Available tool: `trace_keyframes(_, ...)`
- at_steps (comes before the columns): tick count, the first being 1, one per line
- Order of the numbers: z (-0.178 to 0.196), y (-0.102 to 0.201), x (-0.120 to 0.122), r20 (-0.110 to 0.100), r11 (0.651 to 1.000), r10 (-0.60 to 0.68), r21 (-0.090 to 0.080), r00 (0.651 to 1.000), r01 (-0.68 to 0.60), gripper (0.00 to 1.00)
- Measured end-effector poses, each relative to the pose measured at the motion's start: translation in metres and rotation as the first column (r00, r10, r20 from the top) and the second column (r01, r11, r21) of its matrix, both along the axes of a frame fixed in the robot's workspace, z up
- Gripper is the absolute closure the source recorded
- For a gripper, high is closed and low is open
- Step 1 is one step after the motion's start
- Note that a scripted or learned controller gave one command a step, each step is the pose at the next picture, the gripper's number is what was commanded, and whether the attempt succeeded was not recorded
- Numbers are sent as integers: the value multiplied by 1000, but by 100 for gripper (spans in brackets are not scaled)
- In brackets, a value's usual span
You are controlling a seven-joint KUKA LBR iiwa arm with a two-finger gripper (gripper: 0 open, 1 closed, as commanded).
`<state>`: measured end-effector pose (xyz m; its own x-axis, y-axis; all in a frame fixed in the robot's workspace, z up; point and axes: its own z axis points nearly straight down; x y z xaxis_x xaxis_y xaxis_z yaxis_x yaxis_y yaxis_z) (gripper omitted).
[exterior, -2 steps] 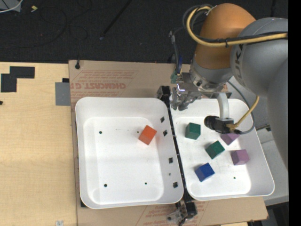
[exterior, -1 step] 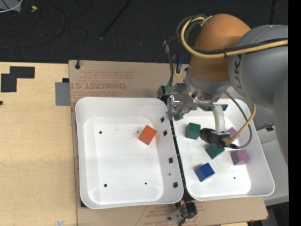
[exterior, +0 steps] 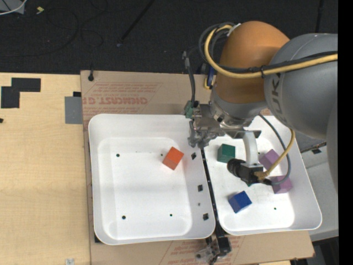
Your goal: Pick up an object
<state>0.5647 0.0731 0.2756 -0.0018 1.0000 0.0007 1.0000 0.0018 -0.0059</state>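
Note:
An orange cube (exterior: 172,158) lies in the left bin (exterior: 110,225), in its upper right part. In the right bin (exterior: 306,217) sit a green block (exterior: 225,153), a blue cube (exterior: 240,201) and two purple blocks (exterior: 269,159) (exterior: 282,185). My gripper (exterior: 197,136) hangs over the rim between the two bins near their far edge, up and to the right of the orange cube and left of the green block. Nothing shows held in it. The arm's wrist hides the far part of the right bin.
A black cylindrical fitting (exterior: 243,170) on a cable hangs from the arm over the right bin, between the green block and the lower purple block. Both bins rest on a cardboard sheet (exterior: 132,93) on the wooden bench (exterior: 38,170).

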Motion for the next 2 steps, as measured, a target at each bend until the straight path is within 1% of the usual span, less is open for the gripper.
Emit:
trace_keyframes(1, 23, 19, -42, 0, 1000, 1, 0, 1000, -1, 100)
trace_keyframes(2, -9, 38, -92, -5, 1000, 0, -2, 1000, 0, 100)
